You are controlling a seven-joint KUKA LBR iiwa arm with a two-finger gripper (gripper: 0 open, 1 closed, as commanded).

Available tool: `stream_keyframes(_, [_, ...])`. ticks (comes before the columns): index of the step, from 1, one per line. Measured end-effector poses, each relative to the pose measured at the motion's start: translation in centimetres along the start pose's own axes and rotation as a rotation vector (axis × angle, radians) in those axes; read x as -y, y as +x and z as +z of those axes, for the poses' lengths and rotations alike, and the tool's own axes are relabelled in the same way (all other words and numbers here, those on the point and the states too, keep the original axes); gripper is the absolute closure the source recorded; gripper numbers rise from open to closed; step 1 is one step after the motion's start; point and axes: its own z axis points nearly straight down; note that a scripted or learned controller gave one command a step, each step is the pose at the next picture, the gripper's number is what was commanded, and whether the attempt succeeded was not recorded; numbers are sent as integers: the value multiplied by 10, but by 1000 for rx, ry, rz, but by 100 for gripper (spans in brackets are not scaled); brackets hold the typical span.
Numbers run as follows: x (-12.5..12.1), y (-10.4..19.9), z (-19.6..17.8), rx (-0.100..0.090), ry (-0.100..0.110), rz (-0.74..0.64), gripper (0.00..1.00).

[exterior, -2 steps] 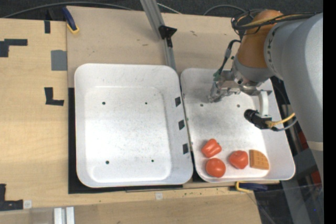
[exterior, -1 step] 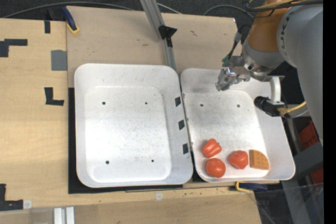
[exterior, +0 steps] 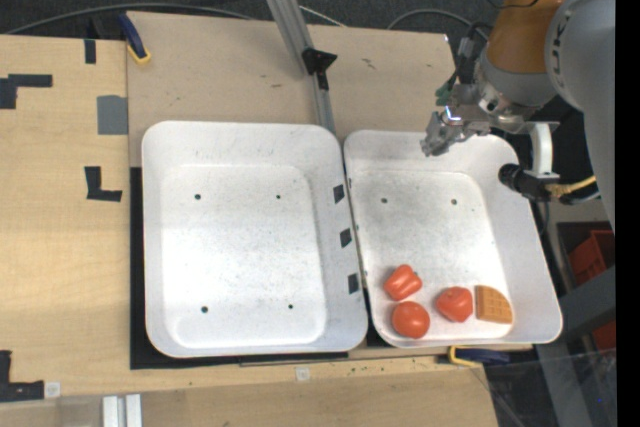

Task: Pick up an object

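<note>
Along the near edge of the right bin [exterior: 520, 215] lie a red pepper-like piece [exterior: 402, 282], a red tomato-like ball [exterior: 410, 319], another red piece [exterior: 454, 304] and a tan waffle-like square [exterior: 492, 305]. My gripper [exterior: 437, 142] hangs over the far rim of this bin, well away from those objects. Nothing shows between its tips.
The left bin [exterior: 240, 235] sits beside the right one, sharing a middle rim with black clips [exterior: 345, 237]. A slanted metal pole [exterior: 290, 15] rises behind the bins. The wooden bench [exterior: 60, 215] extends left, with tape marks on it.
</note>
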Motion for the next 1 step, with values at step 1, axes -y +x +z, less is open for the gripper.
stream_keyframes(1, [-1,1,-21,-1,3,0,100])
